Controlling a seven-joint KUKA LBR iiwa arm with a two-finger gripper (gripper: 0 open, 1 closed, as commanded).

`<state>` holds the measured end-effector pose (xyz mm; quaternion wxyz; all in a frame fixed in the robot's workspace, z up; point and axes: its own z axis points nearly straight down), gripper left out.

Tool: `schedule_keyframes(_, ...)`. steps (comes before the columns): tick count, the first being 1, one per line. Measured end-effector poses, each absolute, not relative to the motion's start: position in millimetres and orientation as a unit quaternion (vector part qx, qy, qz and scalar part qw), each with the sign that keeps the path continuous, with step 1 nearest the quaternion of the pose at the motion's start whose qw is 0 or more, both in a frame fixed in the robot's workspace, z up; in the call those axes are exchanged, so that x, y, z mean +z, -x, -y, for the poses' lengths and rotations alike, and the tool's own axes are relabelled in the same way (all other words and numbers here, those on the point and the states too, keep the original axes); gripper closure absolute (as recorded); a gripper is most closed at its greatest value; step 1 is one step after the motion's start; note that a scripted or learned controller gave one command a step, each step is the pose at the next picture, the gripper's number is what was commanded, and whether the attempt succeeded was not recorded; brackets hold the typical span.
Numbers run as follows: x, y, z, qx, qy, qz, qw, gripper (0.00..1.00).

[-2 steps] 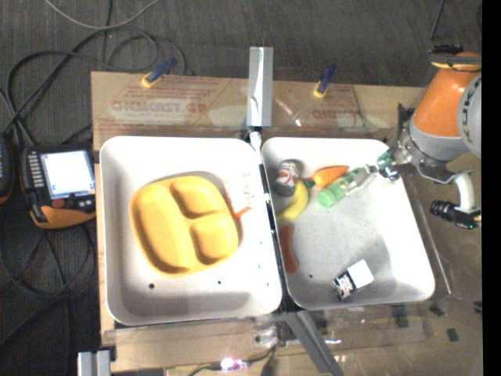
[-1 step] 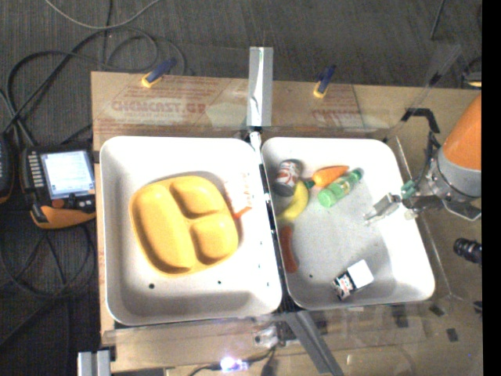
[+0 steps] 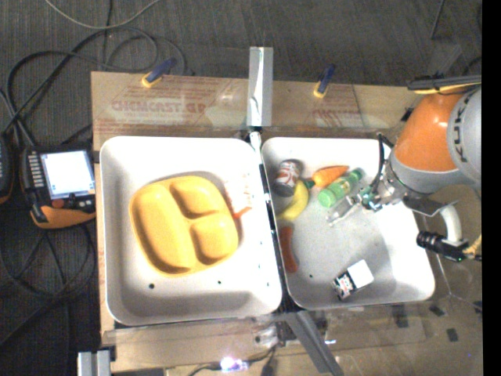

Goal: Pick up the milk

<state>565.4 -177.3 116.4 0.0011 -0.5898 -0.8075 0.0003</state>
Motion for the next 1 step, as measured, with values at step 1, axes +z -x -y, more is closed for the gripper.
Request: schedule_keyframes(1,108.2,-554.8,209.2,-0.0001,0.650,0.760,0.001,0.00)
